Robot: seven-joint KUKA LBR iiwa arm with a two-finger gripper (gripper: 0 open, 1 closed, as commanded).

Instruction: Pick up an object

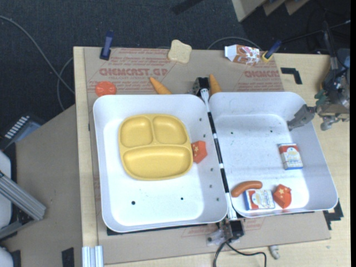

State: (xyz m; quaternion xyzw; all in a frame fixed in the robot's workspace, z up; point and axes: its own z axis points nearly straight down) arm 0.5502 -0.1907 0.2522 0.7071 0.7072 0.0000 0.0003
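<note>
White right bin [267, 107]: we see a sausage [246, 188], two small cartons [290, 156] and a red piece, all resting.
Gripper [325, 113]: right edge of frame, beside the bin; finger state we cannot tell.
Progress: nothing lifted yet.

I watch through one fixed camera set high above the bench [83, 149], tilted down at a slant. It frames both white bins: left bin [111, 204], right bin [250, 110], with dark floor behind.
</note>
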